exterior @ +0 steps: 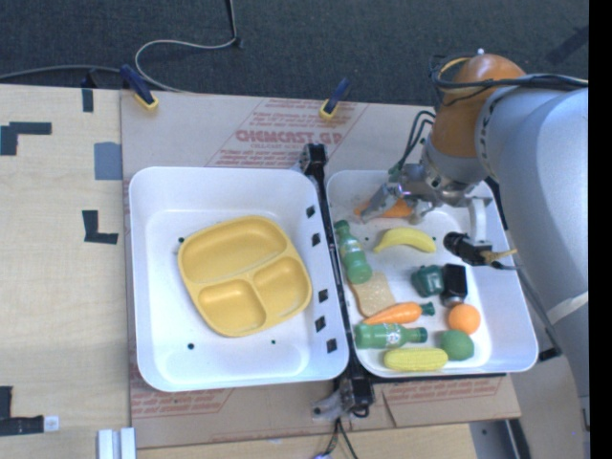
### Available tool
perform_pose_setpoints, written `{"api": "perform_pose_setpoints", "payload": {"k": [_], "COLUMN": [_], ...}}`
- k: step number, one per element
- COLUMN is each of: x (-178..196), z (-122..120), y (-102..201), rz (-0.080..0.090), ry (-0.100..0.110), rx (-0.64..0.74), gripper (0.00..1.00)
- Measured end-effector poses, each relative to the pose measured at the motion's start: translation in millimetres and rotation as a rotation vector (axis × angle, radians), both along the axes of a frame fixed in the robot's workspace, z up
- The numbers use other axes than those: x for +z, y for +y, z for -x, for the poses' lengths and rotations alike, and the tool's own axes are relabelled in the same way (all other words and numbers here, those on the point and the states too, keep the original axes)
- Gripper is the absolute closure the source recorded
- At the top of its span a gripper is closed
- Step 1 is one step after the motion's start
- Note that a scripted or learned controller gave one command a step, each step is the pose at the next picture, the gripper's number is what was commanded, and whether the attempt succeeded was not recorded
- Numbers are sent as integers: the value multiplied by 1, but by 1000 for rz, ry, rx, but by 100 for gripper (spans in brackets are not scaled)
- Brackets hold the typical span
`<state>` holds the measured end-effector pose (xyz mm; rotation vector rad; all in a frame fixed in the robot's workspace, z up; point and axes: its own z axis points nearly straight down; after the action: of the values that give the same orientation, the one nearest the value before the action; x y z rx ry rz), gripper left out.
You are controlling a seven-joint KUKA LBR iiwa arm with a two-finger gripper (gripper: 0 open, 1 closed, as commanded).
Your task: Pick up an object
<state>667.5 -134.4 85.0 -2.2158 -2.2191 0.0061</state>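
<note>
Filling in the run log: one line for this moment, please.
stage: reaching | tool: low over right white bin's far end, above curved yellow banana | held: nothing seen | yellow divided plate: left bin

Grey arm (pixel 535 161), orange band (pixel 469 103)

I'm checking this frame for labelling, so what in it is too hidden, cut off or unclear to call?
- Gripper, camera view: small and blurred under the wrist; what, if anything, it grips is unclear.
- Orange item by the gripper: partly covered, identity unclear.
- Dark green object: too small to identify.
- Arm: cut off by the right edge.
- Bottle labels: too small to read.
</note>
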Motion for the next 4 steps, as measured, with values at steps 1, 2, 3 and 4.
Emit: {"api": "perform_pose_setpoints", "payload": {"k": [1,2,3,4], "x": [0,0,0,1], "z": [0,0,0,119], "y": [5,5,8,-22], "rz": [4,5,5,4], "ry": [-1,-2,-2,-8], "rx": [-2,-2,-3,-3], "gripper": [0,0,0,0]}}
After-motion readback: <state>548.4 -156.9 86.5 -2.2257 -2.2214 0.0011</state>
